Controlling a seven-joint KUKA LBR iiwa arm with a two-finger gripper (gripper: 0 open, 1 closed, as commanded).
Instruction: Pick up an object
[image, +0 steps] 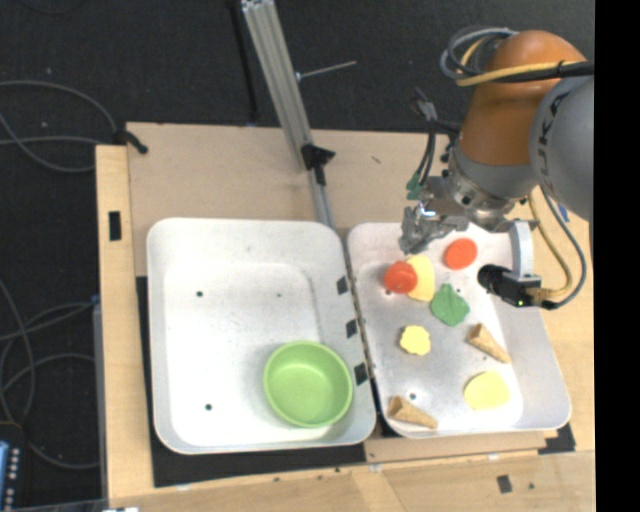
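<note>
Arm (520, 110) reaches in over the far right corner of the surface (220, 170). Jaws (418, 232) hang over the far edge of the right bin (545, 345), just above the toys; cannot tell if they are open or closed, nothing visibly between them.

Right bin holds all the small items. Red piece (401, 277) sits near the bin's far left side, touching a pale yellow piece (423, 279) beside it. Orange-red round piece (460, 253) lies near the far edge, just right of the jaws. Green lump (449, 305) is in the middle, just beside the pale yellow piece. Yellow flower shape (415, 341) lies centre-left. Tan wedge (487, 343) is toward the right side. Yellow disc (486, 390) is near the near right corner. Second tan wedge (411, 411) is at the near left corner.

Left bin (200, 260) holds a green bowl (307, 384), upright, near its near right corner.
</note>
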